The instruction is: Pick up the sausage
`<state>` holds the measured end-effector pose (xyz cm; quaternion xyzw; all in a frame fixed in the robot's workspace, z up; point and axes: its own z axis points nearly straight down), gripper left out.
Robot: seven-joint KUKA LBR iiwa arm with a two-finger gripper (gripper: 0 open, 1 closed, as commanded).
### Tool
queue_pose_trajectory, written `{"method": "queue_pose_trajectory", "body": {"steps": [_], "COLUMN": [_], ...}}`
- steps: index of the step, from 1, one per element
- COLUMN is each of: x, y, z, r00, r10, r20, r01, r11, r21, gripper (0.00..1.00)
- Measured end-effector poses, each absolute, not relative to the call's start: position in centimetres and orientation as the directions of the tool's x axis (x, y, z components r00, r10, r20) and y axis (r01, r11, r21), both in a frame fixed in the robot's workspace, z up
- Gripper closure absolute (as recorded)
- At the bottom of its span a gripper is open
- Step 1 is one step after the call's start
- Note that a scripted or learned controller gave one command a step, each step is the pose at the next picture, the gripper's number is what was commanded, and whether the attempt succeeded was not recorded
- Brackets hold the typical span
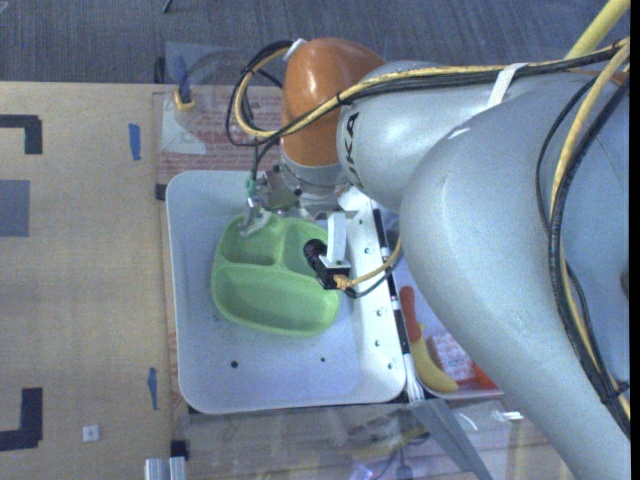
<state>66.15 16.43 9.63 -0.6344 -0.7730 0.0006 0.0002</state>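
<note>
1. Sausage (409,314): probably the reddish sliver in the right bin (392,298), just beside the wall between the bins and largely covered by the arm.
2. It is likely a light, smooth toy that could roll, so it is best pinched across its middle.
3. A yellow banana (437,370) lies near it.
4. The gripper (262,208) hangs over the green divided plate (275,303) in the left bin (200,298), well apart from the sausage. Whether it is open or closed cannot be told.

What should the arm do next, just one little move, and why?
Probably lift the end effector a little off the green divided tray in the left bin. It sits low over the tray's upper corner, I see no sausage between its fingers, and the arm covers much of the right bin.
</note>
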Motion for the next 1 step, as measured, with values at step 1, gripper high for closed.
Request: {"method": "queue_pose_trajectory", "body": {"steps": [1], "x": [66.14], "y": [16.41], "z": [9.60], "r00": [-0.195], "r10": [0.981], "r20": [-0.001], "r01": [0.981], "r11": [0.195], "r21": [-0.002], "gripper": [0.00]}}
